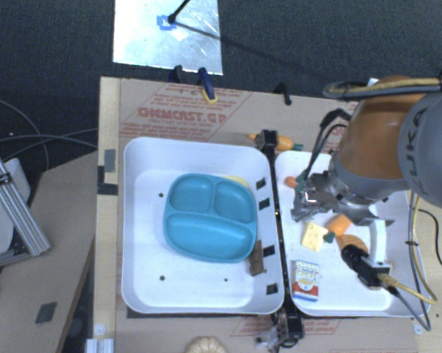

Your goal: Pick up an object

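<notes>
— Gripper (307, 203)?
— Low over the right bin (348, 298). Wide or narrow, I cannot tell; the wrist hides it.
— Object?
— Yellow wedge (314, 236) just near of it, orange piece (339, 224) beside.
— Step?
— Approach, probably. Next: centre over one piece, descend, close.

Grey arm (437, 159), orange band (373, 133), dark lettering (417, 141).

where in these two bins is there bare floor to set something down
Left bin: bare floor along the near wall in front of the blue plate, and a strip between plate and left wall. Right bin is crowded: gripper, yellow wedge, orange piece and small carton sit close together.
</notes>
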You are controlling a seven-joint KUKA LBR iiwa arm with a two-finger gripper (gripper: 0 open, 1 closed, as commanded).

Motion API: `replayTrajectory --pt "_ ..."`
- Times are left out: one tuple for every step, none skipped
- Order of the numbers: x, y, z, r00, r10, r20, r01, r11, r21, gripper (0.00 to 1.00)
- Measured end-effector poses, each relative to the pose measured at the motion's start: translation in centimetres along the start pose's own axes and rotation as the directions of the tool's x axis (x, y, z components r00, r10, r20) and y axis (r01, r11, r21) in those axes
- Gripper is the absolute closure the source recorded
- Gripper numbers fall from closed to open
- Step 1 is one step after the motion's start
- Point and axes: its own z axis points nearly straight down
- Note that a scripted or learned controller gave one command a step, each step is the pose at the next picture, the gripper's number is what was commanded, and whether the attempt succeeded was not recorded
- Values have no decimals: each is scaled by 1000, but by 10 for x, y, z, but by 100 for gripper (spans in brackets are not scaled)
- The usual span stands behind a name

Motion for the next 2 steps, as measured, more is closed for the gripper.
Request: replayTrajectory --pt "-4 0 21 1000 7 2 -7 1000 3 100" --pt "1 -6 2 1000 3 0 -3 1000 -1 100"
